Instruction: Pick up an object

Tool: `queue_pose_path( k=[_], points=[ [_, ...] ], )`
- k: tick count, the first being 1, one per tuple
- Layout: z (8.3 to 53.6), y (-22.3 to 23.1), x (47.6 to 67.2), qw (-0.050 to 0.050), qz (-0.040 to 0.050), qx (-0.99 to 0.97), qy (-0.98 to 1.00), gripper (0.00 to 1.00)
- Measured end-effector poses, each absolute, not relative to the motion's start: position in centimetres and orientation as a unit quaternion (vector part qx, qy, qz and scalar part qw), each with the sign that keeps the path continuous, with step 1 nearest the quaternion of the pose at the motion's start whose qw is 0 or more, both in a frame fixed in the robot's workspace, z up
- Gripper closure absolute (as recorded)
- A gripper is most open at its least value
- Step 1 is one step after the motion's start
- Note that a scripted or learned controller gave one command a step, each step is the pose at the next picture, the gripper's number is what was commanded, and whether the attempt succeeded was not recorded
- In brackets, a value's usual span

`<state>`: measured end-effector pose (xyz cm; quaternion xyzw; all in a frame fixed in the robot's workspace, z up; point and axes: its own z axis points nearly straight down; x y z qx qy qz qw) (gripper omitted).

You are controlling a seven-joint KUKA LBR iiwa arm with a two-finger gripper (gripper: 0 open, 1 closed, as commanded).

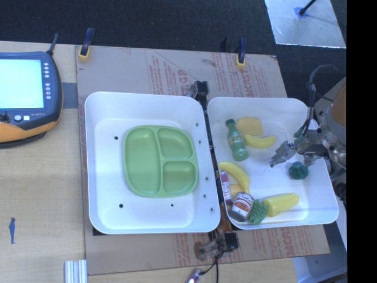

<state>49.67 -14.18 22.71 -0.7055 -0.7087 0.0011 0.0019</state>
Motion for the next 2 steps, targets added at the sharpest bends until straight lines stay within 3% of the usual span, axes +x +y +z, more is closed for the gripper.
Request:
queue_pose_path(
  k=[1, 2],
  points=[
    [19.6, -9.5, 57.1, 0.001, 0.0020, -0.705, -0.710, 0.00],
    [13.2, -11.1, 58.6, 0.002, 0.0027, -0.705, -0.709, 0.00]
  ],
)
